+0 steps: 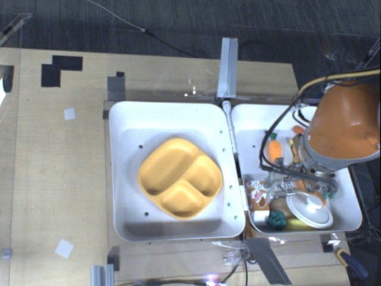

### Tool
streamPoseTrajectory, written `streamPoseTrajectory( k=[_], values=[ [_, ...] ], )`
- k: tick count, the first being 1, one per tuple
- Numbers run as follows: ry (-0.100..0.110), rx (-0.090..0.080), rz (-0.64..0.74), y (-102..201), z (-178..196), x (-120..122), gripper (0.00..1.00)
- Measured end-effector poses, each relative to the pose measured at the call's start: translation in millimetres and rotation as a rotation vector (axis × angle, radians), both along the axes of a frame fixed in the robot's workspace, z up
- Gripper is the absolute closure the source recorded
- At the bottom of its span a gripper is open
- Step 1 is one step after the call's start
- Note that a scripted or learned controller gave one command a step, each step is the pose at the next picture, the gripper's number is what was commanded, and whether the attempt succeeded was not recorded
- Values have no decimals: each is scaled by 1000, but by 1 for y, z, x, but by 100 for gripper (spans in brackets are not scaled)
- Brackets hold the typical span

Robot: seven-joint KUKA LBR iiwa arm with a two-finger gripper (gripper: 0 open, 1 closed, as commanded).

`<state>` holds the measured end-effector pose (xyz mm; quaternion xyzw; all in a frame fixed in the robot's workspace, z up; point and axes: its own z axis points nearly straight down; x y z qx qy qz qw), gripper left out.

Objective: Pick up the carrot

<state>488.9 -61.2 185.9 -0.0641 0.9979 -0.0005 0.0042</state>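
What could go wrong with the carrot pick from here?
Two risks:
1. The carrot lies beside black cables, which a grasp could snag.
2. The right bin is crowded: a white bowl, a teal item and a snack packet sit near the end effector, so it may close on the wrong thing.

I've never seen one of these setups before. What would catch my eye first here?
Probably the yellow divided plate, lying alone in the left white bin. Next, the robot's big orange band, looming over the right bin, where a small carrot lies among cluttered toys.
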Motion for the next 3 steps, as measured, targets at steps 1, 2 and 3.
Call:
streamPoseTrajectory(
  k=[1,2,3],
  values=[
    [-7,0,-42,-2,76,21,100],
    [0,-2,465,5,46,39,100],
    [-1,-6,983,20,29,24,100]
  ],
)
